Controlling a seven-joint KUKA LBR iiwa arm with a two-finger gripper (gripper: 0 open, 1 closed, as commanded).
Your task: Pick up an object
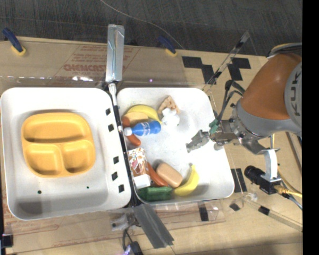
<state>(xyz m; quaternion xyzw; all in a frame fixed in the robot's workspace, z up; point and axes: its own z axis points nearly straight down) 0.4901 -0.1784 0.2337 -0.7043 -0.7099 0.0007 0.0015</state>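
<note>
1. The arm [268,97] reaches in from the right, its gripper [198,141] hanging over the right bin [215,166] near that bin's right side.
2. Nothing shows between the fingers – whether they are spread or closed, I cannot tell.
3. The objects lie along the right bin's left side and near edge, apart from the gripper: a bottle [145,128] against a banana [140,112], a second banana [189,182], a tan block [168,174], a green item [155,193].
4. The left bin [10,185] holds a yellow tray [57,144].

arm [271,97]: grey | orange band | gripper [198,141]: grey metal
</note>
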